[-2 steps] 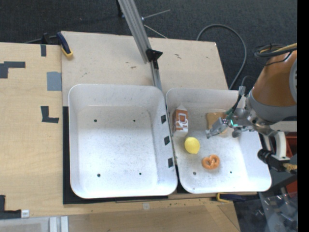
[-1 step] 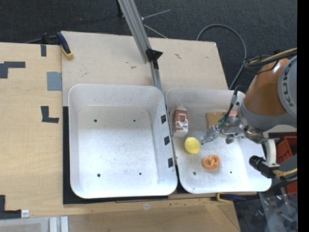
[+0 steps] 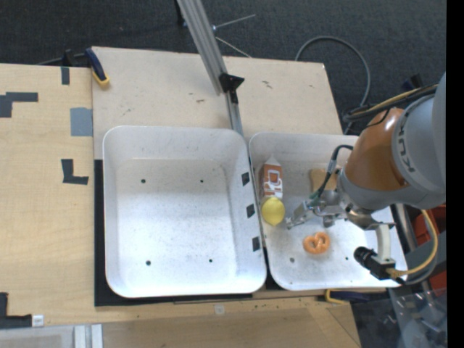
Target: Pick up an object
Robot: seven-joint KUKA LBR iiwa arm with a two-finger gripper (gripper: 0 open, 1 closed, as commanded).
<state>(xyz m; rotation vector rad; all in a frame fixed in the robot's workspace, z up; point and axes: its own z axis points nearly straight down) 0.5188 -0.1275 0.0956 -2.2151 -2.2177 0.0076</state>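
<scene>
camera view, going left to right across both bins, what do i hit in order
left white bin → yellow ball → orange ring → grey and orange arm. Left out: the orange and white packet, in line with the ball, and the tan piece, in line with the ring.

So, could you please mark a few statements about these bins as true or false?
1. The yellow ball lies in the right bin. True.
2. The orange ring lies in the left bin. False: it lies in the right bin, near its front edge.
3. The gripper is over the right bin, close to the yellow ball. True.
4. The orange-and-white packet lies against the right bin's right wall. False: it lies by the left wall, just behind the yellow ball.
</scene>
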